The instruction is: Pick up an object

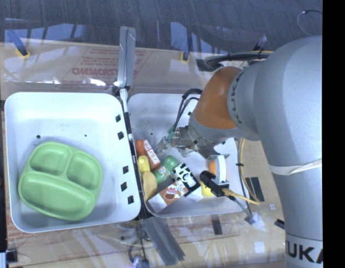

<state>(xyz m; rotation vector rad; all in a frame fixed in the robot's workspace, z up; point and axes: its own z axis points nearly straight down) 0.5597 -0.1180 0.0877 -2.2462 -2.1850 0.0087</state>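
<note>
Item: pick attempt, right bin (156,102), step in hand judged as descent onto a target. Task things: a tight cluster along that bin's left and near walls, comprising an orange tube (147,152), a small yellow piece (143,163) just below it, a green object (168,165), a black-and-white item (185,177), a printed carton (171,194) at the near wall, and a yellow curved piece (149,184) beside the carton. Most of these touch or overlap. Left bin (61,116): one green divided plate (60,180), well apart from the work. Tool (173,140): low over the cluster, just above the green object and beside the orange tube. I cannot tell whether it is apart or together, and I see nothing held in it. Arm: reaches in from the right, orange band (217,102) over the middle of the right bin, wrist angled down and to the left. Handling note, my judgement: I would commit to one piece at the cluster's edge, the tube or the green object, come straight down on it, and keep clear of the bin wall so neighbours do not wedge the grasp.
</note>
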